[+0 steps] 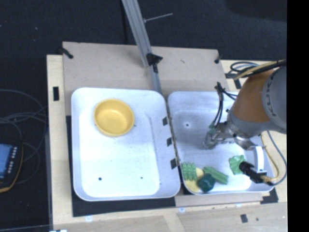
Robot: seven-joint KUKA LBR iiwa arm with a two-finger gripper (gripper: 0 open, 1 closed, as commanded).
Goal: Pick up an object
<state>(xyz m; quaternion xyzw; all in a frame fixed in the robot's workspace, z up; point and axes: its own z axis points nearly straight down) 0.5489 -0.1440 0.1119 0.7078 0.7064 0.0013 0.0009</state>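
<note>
My gripper (211, 141) is down in the right bin (193, 111), over bare white floor near the bin's middle. No object shows between it and the floor. Along the bin's front edge lie a bumpy light-green piece (189, 170), a long green piece (217, 174) and a dark teal round piece (206, 182), with a bit of yellow (192, 184) under them. A bright green piece (236, 164) lies to the gripper's front right. All of these lie apart from the gripper.
A yellow bowl (114, 117) stands in the back left of the left bin (120, 178). A grey metal pole (137, 25) slants down to the wall between the bins. The arm's orange band (251, 100) hangs over the right bin's right side.
</note>
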